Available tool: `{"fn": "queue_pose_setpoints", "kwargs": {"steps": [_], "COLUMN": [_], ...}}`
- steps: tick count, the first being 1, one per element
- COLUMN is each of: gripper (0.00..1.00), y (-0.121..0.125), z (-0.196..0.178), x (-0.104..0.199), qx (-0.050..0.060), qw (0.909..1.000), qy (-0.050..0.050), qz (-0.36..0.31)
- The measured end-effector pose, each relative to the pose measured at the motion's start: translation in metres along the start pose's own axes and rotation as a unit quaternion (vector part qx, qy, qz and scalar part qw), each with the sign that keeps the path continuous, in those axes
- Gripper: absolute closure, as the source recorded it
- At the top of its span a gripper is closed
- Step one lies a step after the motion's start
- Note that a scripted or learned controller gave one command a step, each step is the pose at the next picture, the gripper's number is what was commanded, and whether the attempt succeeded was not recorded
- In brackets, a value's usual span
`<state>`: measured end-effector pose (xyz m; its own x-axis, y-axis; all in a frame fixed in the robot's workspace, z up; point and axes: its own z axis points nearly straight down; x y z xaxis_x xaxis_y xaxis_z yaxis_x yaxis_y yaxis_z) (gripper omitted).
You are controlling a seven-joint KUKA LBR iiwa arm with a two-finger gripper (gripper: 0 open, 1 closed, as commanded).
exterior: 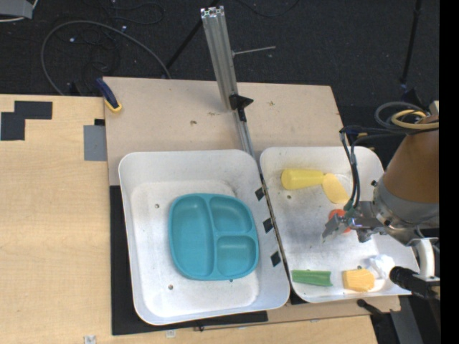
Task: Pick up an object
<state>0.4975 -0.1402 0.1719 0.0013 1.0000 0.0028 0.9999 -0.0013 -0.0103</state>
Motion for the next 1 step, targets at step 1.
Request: {"fn": "queue_pose_setpoints", "kwargs": {"steps": [1], "gripper": [0.00], "y": [0.0012], "z": [0.0441], "x": [0.0029], "qx": [-0.001], "qw": [1.0000], "qy": [0.000], "qz": [0.000]}}
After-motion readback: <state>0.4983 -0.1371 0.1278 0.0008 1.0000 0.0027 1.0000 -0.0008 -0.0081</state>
